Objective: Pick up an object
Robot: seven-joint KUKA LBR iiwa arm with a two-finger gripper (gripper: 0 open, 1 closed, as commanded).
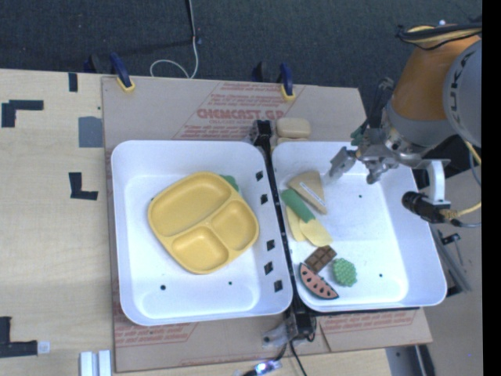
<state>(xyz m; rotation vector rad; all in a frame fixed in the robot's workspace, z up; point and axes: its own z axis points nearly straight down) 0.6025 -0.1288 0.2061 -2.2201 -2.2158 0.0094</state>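
The arm (438, 77) reaches in from the right, and its gripper (356, 169) hangs over the upper part of the right bin (407, 241). Its two fingers (339, 164) are spread apart with nothing between them.

The toy food lies along the left side of the right bin. A tan sandwich wedge (309, 188) sits just left of and below the gripper, apart from it. Beside the wedge lies a green strip (296, 205), and below that some pale yellow slices (307, 229) overlap each other. Lower still are a brown chocolate bar (319, 258), a watermelon slice (317, 283) near the bin's bottom left corner, and a small green bumpy piece (344, 271) just right of the slice.

The left bin (133, 288) holds a yellow divided plate (202, 221), with a bit of something green (229, 182) peeking out at its upper right edge. A beige block (293, 128) rests on the cardboard sheet (227, 112) just above the right bin. The cardboard is clamped to the counter (47, 233) with blue clips (121, 70).
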